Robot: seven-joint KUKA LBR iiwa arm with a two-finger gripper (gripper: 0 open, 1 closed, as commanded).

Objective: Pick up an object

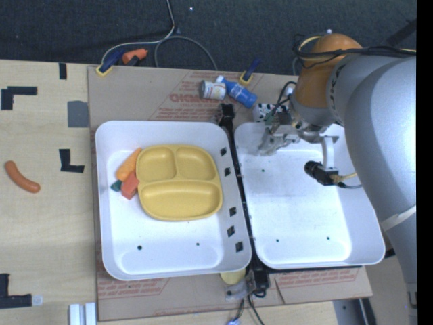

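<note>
Grey arm (379, 114) reaches in from right; pincer (270, 137) lowered.

orange sausage toy (22, 177) on wooden bench; blue-white bottle (229, 90) behind bins

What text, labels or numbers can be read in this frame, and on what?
Red print on the cardboard above the left bin: too blurred to read.
Red print on the cardboard's lower edge, below both bins: too blurred to read.
Label on the bottle: too small to read.
No other text.

One fixed camera looks down at a slant on the worktop (47, 249), taking in both white bins (122, 249) from moderate height.
</note>
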